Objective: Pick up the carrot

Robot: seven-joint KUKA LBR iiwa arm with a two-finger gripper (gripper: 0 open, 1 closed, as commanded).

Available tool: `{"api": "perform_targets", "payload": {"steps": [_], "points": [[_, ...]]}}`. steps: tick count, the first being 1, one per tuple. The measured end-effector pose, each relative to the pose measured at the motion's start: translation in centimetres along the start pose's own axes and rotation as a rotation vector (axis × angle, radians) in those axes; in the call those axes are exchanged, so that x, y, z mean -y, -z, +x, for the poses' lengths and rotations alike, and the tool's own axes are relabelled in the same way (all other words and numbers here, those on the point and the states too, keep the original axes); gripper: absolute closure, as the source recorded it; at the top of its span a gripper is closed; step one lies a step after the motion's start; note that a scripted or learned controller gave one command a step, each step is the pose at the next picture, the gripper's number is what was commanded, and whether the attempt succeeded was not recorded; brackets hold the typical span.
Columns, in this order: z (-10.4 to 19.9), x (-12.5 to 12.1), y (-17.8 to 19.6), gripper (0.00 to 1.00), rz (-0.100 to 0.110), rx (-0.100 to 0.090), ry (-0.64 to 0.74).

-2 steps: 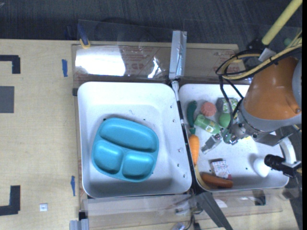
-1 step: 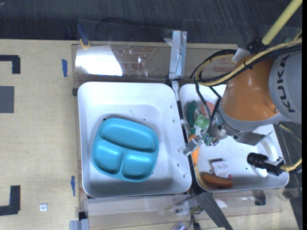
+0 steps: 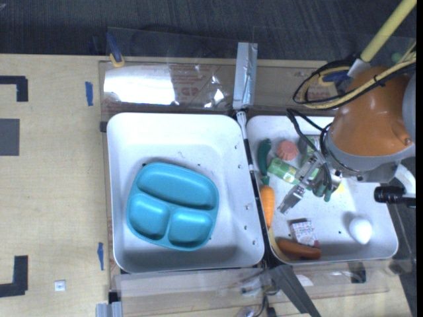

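Note:
An orange carrot (image 3: 268, 205) lies lengthwise against the left wall of the right bin (image 3: 386, 243). My gripper (image 3: 295, 191) hangs just to the right of the carrot, its metal fingers (image 3: 288, 202) pointing down-left with a narrow gap and nothing visible between them. The arm's orange band and grey wrist cover the bin's upper right part.
The right bin also holds a green item (image 3: 264, 153), a pink round item (image 3: 287, 150), a green packet (image 3: 283, 171), a small printed packet (image 3: 303, 230), a brown sausage-like item (image 3: 299, 247) and a white egg (image 3: 361, 230). A blue divided plate (image 3: 173, 205) sits in the left bin (image 3: 132, 137).

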State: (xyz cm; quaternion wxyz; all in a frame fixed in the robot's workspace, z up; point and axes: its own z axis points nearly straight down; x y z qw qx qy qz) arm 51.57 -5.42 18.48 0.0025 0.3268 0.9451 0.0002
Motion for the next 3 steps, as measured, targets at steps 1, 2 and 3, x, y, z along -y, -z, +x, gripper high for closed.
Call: {"api": "perform_targets", "payload": {"steps": [1, 2, 3], "points": [[4.3, -4.9, 0.0, 0.00, 0.000, -0.005, 0.120], [6.6, -2.6, 0.0, 0.00, 0.001, -0.006, 0.225], [4.3, -2.3, 0.0, 0.00, -0.001, -0.001, 0.198]]}}
